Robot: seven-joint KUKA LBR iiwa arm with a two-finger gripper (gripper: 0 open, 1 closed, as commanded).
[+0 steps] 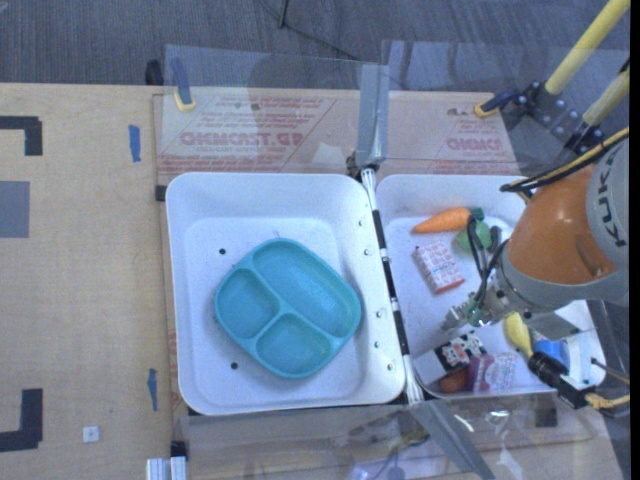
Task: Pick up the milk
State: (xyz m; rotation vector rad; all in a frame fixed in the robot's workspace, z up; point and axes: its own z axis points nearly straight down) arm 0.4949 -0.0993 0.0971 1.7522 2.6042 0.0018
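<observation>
While the gripper (468, 311) is poised low in the right bin (400, 230), the milk (461, 349) is seen just below it toward the frame's bottom; finger state cannot be told.

Bright, even light; slightly soft, perhaps blurred.

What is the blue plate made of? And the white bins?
The blue plate looks like smooth moulded plastic: one even colour, rounded edges, three dividers. The white bins seem like thin matte plastic with curved rims, though the look alone leaves it open.
</observation>
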